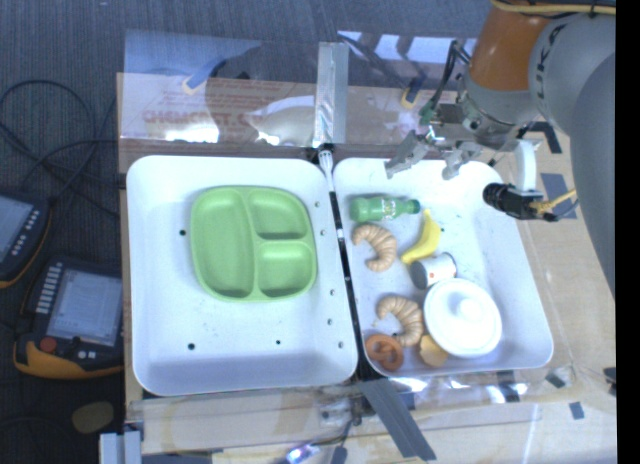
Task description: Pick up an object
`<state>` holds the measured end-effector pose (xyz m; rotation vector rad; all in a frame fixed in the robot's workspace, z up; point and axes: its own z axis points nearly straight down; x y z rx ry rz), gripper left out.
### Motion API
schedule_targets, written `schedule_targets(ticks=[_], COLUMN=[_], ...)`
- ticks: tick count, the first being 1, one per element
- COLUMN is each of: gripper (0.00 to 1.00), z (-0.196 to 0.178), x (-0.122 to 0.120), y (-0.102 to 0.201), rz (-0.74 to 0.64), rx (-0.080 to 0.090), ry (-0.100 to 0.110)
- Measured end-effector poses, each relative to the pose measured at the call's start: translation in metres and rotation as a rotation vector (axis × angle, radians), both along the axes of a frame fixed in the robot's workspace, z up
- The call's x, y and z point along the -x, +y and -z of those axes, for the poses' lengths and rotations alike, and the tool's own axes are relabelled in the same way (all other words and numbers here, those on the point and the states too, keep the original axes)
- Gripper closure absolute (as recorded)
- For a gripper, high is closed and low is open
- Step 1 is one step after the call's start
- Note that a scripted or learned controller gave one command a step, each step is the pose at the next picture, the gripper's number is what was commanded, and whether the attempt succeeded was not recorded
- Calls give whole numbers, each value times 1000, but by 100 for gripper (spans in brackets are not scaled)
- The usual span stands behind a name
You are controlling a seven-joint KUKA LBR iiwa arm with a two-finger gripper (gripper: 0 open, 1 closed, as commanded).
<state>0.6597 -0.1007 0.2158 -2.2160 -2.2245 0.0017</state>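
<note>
On my counter the left bin [150, 252] holds a green divided plate [253, 243], lying flat near its middle. The right bin [520, 282] carries everything else. Near its upper left a green bottle [382, 208] lies on its side, and just below it sits a croissant [378, 245]. A banana [424, 239] lies just right of that croissant, with a small can [432, 271] just below the banana. Lower down, a second croissant [402, 317] curls beside a white bowl turned upside down [462, 317], and a brown donut [385, 351] rests at the bin's front edge, touching the croissant. My end effector [432, 157] hangs above the far edge of the right bin, its two fingers spread apart with nothing between them, well apart from the bottle and banana below
</note>
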Motion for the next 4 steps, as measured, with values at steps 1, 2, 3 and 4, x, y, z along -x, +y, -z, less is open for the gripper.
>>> schedule_targets(ticks=[1, 2, 3, 4], gripper=[0, 0, 0, 100], z=[111, 126, 125, 116], x=[13, 73, 121, 120], y=[-25, -57, -44, -44], rz=[-90, -371, -358, -357], rx=[3, 6, 7, 6], ry=[-16, -12, -15, -17])
